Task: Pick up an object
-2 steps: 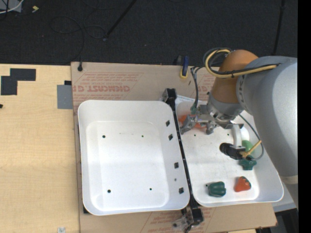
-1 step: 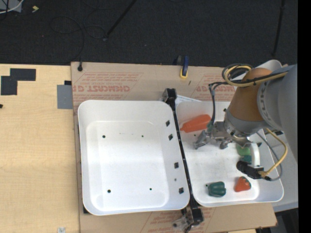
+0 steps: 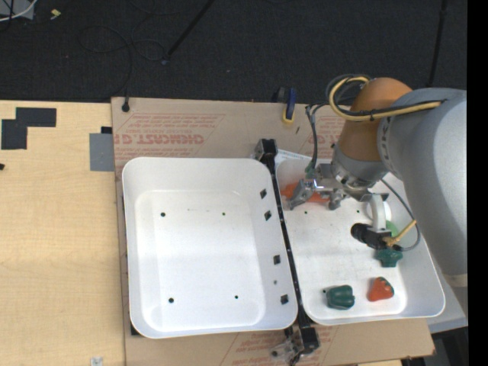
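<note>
Wooden bench, two white bins. Orange object at right bin's upper left, just left of pincer; pincer's spread cannot be told. Green block, red piece well below.

Grey arm, orange band

Left bin: left of right bin.
Gripper: in right bin, back-left.
Pepper, strawberry: right bin, front; pepper on the left.
</note>
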Robot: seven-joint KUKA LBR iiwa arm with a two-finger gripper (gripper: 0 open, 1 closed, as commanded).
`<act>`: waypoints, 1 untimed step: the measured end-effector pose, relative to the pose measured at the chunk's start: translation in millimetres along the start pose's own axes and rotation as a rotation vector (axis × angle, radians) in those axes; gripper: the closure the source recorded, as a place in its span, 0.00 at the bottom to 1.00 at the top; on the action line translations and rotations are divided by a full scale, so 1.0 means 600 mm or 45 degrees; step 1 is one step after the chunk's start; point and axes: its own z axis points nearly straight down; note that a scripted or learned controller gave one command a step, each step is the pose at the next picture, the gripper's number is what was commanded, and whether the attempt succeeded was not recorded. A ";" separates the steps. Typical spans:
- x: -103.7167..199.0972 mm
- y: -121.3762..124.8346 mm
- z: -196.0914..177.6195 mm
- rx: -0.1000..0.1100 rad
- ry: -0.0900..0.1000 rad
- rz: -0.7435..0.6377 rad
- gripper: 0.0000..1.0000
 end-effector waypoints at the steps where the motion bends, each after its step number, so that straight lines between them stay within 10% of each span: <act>1: -0.101 -0.116 0.001 0.001 -0.003 0.010 0.00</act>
